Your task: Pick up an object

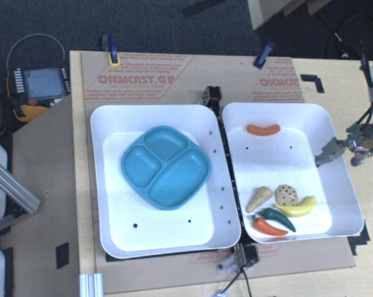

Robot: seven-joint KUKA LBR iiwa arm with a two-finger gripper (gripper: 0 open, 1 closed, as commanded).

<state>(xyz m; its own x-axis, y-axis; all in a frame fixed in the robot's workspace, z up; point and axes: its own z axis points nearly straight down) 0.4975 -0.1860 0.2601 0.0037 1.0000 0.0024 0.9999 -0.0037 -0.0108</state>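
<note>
The right white bin holds several toy foods. An orange sausage lies near its far wall. Clustered at its near side are a beige cone-shaped piece, a brown cookie, a yellow banana, a green pepper and a red-orange chili. My gripper hangs over the bin's right rim, well to the right of the sausage and up and to the right of the cluster. Nothing shows in its grasp.
The left white bin carries a blue divided plate in its middle. Clamps sit on the bench's far edge, one yellow and one blue. A screen device lies off the bench at the left.
</note>
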